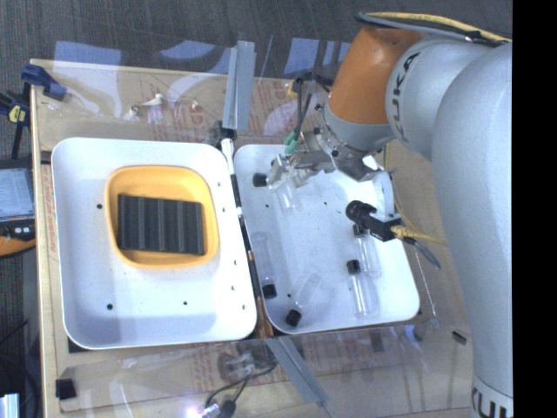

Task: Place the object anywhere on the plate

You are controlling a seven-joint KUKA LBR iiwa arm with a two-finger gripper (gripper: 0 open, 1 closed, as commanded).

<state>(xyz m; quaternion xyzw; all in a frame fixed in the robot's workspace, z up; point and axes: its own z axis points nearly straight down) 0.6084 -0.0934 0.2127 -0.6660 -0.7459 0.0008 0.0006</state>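
A yellow plate [161, 185] with a dark ridged centre lies in the left white bin [87, 312]. Several clear tubes with black caps lie in the right white bin [396, 307]. One tube [261, 180] lies at the bin's upper left, one tube [362, 293] at the right and one tube [300, 303] near the front edge. My gripper [291, 165] hangs low over the right bin's upper left part, just right of the first tube's black cap. The grey wrist hides part of the gripper from above.
The arm's grey body and orange band [374, 68] cover the right bin's far right corner. A black fitting with a cable [370, 218] juts over the right bin. A metal bar [237, 85] stands behind the gap between the bins.
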